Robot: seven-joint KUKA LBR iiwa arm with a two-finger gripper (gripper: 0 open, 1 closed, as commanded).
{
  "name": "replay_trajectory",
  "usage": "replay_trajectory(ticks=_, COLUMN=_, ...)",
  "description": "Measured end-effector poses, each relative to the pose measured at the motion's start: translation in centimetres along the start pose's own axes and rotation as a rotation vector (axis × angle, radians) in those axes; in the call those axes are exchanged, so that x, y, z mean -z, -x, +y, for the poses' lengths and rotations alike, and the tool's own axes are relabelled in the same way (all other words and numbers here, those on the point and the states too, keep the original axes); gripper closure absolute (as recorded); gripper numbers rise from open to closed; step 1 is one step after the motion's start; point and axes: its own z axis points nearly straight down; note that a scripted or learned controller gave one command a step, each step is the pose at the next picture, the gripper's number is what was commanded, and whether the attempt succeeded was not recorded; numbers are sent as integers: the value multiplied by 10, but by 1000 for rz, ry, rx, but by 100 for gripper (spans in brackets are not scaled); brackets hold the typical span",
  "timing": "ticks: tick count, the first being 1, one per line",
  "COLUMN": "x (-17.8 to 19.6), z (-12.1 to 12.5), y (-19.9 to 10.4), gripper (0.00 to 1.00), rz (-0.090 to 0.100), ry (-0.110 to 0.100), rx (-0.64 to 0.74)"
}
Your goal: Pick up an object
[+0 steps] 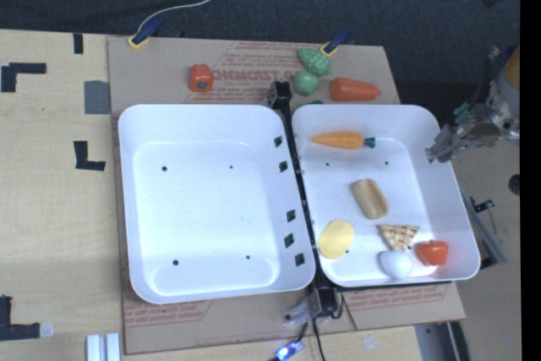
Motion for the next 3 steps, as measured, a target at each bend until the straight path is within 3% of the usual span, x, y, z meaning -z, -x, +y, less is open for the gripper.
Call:
replay_trajectory(ticks=1, x=-119, z=-67, y=-9, gripper=100, rz=11, ry=-29, rx=-8)
replay_trajectory(ticks=2, x=4, z=-74, y=1, gripper=100, rz=0, ry=-3, rx=-5)
replay_trajectory(ticks=3, x=82, z=14, y=-45, gripper=100, rz=3, ry=0, rx=5)
